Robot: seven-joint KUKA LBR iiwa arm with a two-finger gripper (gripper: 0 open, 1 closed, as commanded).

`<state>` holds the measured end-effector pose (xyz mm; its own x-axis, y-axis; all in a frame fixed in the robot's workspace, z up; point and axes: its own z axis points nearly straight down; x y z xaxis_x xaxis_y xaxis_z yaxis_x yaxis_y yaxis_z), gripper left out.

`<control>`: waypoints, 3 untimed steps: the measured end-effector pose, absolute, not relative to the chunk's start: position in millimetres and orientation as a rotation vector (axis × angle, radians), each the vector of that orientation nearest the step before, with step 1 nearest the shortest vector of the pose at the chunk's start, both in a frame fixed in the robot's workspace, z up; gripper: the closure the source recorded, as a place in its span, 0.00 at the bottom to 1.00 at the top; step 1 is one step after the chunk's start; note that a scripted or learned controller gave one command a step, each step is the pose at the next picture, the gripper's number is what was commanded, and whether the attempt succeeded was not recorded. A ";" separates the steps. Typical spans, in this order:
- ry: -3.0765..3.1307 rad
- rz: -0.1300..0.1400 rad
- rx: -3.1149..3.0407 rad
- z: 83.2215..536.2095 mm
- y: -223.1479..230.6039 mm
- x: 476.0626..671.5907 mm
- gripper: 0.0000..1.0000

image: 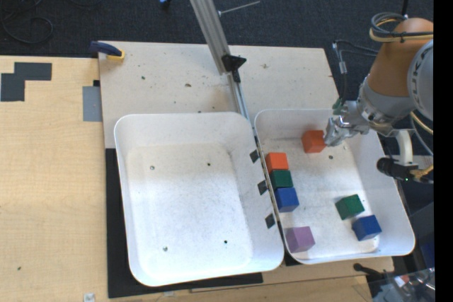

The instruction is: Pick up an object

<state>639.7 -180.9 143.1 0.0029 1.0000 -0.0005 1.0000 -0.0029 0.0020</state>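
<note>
Currently, I read the red block (pixel 313 141) as the item nearest the tool: it sits on the floor of the right bin (pixel 396 240), toward the far end, slightly turned. The gripper (pixel 335 134) is just beside it on the right, low over the bin floor, and looks to be touching or nearly touching the block's right face. I cannot tell how far the fingers are spread; the metal at the tip is too small and blurred from my position. I do not see the block between them.

Other contents of the right bin:
- An orange block (pixel 277 161), a dark green block (pixel 280 178) and a blue block (pixel 286 197) stand in a row along the left wall, each touching the next.
- A purple block (pixel 299 238) lies near the front left corner, apart from that row.
- A second green block (pixel 350 206) and a second blue block (pixel 367 226) lie close together toward the front right.

The arm (pixel 396 74) enters from the right, its orange band above the grey wrist.

The left bin (pixel 127 152) sits beside the right one, their rims meeting along the middle. Behind both bins, a slanted aluminium rail (pixel 205 14) rises from the bench (pixel 177 78).
</note>
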 end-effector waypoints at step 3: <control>2.230 -0.003 2.221 226.5 -131.5 612.1 1.00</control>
